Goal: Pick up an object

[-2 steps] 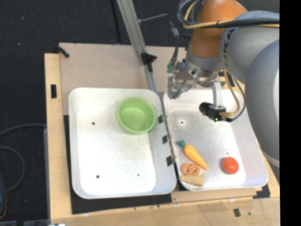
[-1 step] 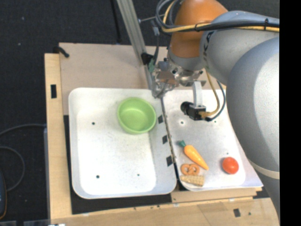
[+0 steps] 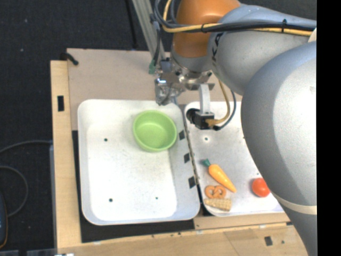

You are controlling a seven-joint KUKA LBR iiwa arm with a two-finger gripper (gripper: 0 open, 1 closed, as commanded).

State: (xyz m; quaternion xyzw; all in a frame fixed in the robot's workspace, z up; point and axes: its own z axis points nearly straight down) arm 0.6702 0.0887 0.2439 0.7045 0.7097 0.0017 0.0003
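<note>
A light green bowl (image 3: pixel 154 131) sits upright in the back right part of the left white bin (image 3: pixel 114 193). In the right bin (image 3: pixel 226 143), near its front edge, lie an orange carrot (image 3: pixel 221 177), a brown pretzel (image 3: pixel 214 191), a tan waffle-like cracker (image 3: pixel 220 204) and a small red ball-like fruit (image 3: pixel 259 188). My gripper (image 3: pixel 164 94) hangs over the back rim of the left bin, just behind the green bowl and a little to its right. Nothing is visibly held in it.
The grey arm and its orange band (image 3: pixel 200 20) fill the upper right and overhang much of the right bin. A black cable end (image 3: pixel 201 119) dangles over the right bin's back left corner. Black clips (image 3: pixel 187 156) line the divide between the bins.
</note>
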